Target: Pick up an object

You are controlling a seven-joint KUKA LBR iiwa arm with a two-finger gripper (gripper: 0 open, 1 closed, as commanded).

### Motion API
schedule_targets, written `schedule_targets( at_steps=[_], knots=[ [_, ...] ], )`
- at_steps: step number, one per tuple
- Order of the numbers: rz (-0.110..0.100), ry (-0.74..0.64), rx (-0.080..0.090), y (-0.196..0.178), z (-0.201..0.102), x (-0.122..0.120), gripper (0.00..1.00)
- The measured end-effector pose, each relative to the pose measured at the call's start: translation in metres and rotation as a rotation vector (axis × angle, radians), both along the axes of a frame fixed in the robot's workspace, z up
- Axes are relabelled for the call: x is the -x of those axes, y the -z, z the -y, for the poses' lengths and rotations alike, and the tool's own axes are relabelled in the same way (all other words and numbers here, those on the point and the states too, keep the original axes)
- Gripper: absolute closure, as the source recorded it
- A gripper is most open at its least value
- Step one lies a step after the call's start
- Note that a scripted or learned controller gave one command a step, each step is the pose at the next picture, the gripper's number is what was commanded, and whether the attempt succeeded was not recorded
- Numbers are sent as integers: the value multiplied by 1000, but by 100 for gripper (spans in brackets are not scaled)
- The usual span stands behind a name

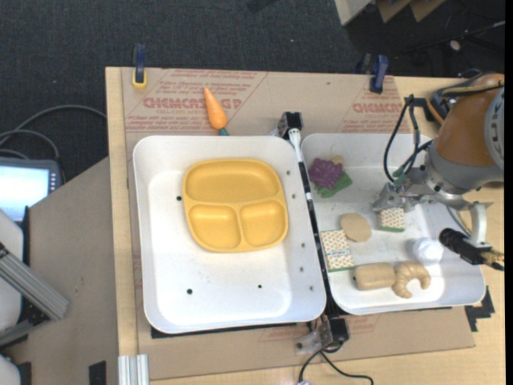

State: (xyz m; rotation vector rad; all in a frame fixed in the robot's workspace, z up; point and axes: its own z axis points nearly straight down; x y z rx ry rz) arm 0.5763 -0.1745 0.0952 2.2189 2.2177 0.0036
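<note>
A tan cardboard-topped surface (240, 87) printed with red lettering stands on dark grey carpet (160, 14); blue clamps (139, 64) pin its far edge, and an orange plastic carrot (215, 109) lies on the cardboard just beyond the left bin. A grey cable loops on the floor at the left.

The shallow white left bin (232, 295) holds a yellow three-compartment plastic tray (236, 203), lying flat in its far half.

The shallow white right bin (449, 291) holds a purple bunch of toy grapes on a green leaf (328, 173) near its far-left corner, a round beige biscuit (356, 228), a patterned flat packet (337, 249) against the left wall, a tan block-shaped bread piece (374, 276) touching a tan croissant (412, 278) at the near edge, and a small white rounded object (426, 251).

The grey arm's gripper (394, 207) hangs low over a small green-and-white patterned packet (392, 219) near the bin's middle; I cannot tell how its jaws stand.
</note>
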Motion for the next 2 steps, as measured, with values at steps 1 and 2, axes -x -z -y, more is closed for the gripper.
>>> schedule_targets(
  at_steps=[1, 2],
  knots=[
    [-3, -7, -3, 3, -74, -16, 100],
    [3, -8, -4, -95, -148, 7, 100]
  ],
)
